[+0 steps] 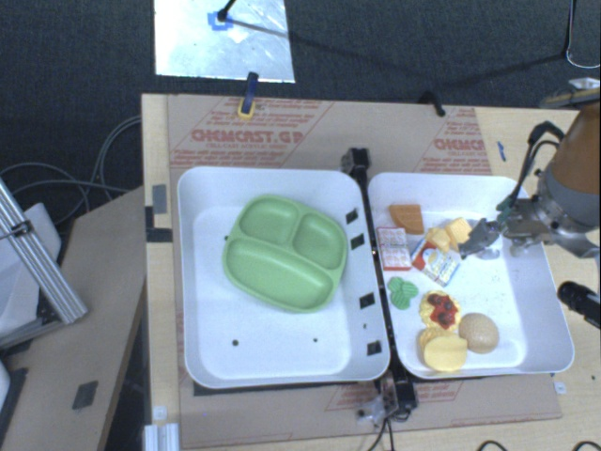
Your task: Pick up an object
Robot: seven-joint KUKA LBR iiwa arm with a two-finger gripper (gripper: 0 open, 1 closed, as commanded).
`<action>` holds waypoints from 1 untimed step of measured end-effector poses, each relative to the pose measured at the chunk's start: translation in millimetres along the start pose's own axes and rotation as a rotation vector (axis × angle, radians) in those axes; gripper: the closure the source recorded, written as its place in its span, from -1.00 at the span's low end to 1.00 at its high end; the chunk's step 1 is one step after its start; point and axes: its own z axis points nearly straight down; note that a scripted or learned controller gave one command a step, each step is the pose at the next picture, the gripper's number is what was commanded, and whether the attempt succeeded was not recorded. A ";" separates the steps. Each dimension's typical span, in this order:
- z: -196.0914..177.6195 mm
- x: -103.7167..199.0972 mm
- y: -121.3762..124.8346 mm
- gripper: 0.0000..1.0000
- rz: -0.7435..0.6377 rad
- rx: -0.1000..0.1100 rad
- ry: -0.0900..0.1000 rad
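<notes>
The right bin [526, 289] holds several small food items: an orange-brown wedge [407, 217], a yellow cheese piece [454, 232], a red-and-white packet [392, 248], a foil-like wrapper [439, 265], a green leaf [403, 292], a red-topped pastry [439, 309], a tan bun [479, 332] and a yellow round [445, 352]. My gripper [481, 240] reaches in from the right, low over the bin, its tips just right of the cheese piece and above the wrapper. Nothing shows between the fingers.
The left bin [202, 336] carries a green divided plate [286, 252]. A black divider with clips [368, 252] runs between the bins. The arm's grey body [568, 195] overhangs the right bin's far right edge.
</notes>
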 end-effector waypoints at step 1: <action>45.1 -6.2 3.7 -1.00 0.002 0.003 0.001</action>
